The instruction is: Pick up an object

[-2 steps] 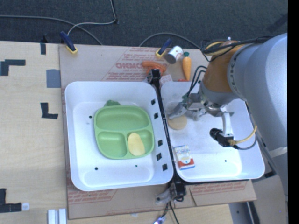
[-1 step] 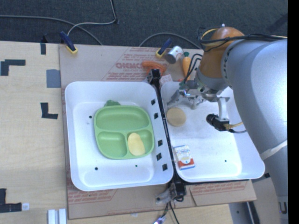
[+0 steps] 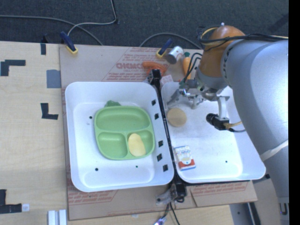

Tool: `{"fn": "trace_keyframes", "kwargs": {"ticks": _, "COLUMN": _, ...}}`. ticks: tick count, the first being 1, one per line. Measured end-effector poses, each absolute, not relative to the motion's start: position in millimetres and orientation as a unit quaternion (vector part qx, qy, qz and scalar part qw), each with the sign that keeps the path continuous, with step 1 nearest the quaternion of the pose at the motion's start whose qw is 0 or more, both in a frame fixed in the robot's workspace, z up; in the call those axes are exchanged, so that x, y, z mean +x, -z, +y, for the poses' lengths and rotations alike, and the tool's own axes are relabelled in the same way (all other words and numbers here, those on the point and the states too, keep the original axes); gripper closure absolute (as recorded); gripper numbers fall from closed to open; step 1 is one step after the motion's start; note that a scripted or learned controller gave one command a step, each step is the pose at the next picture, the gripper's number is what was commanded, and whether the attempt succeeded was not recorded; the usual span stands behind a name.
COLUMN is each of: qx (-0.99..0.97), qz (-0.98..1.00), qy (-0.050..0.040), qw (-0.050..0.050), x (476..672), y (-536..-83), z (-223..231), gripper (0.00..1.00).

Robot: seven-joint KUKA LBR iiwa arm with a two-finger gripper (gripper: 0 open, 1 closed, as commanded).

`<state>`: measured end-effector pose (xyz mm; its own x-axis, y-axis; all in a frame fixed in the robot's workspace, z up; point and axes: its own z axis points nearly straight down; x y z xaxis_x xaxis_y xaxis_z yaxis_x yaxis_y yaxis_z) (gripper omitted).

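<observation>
arm (image 3: 260, 78): chunky, smooth light-grey shell, kinda rounded | orange band (image 3: 216, 50) wrapping the wrist bit | black cables looping over that orange part | gripper (image 3: 187, 97): silvery metal bits | small black piece sticking off the side

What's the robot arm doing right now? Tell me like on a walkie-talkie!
Gripper low in right bin, beside tan round object, nothing seen held. Small carton lies near front. Yellow piece sits in green divided plate, left bin.
</observation>
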<state>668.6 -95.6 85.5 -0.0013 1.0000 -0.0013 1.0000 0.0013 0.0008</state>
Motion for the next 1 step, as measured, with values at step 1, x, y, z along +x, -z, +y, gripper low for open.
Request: {"fn": "trace_keyframes", "kwargs": {"ticks": 1, "qx": 0.707, "qz": 0.707, "qy": 0.0, "qw": 0.002, "x": 654.2, "y": -85.8, "z": -95.1, "gripper": 0.0}}
